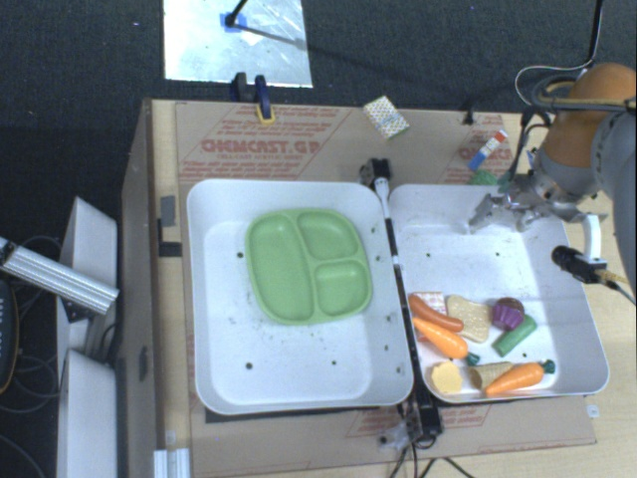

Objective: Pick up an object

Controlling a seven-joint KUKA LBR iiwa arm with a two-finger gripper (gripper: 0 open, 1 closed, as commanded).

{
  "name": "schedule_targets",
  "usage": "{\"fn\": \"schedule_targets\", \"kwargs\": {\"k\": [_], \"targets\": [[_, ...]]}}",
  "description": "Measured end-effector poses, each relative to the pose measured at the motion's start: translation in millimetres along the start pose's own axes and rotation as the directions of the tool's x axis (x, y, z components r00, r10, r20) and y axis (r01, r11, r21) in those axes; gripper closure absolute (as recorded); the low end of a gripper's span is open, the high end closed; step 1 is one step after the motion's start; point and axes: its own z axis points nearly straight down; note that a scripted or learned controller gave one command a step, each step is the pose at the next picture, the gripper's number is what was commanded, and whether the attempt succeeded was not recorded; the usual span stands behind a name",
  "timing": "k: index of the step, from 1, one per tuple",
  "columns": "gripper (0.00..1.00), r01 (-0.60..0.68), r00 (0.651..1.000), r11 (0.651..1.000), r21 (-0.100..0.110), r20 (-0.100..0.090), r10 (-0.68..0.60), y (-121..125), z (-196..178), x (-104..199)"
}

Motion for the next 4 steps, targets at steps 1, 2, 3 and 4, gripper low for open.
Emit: {"fn": "schedule_targets", "kwargs": {"k": [1, 2, 3, 4], "targets": [[0.00, 0.000, 1.000, 1.000, 0.000, 0.000, 0.000, 0, 0, 0], [1.00, 0.002, 1.000, 1.000, -0.006, 0.002, -0.002, 1, -12, 0], [0.00, 0.002, 1.000, 1.000, -0.006, 0.003, -0.002, 1, -12, 0], [0.00, 0.000, 1.000, 1.000, -0.001, 0.001, 0.000, 1, -2, 0]]}}
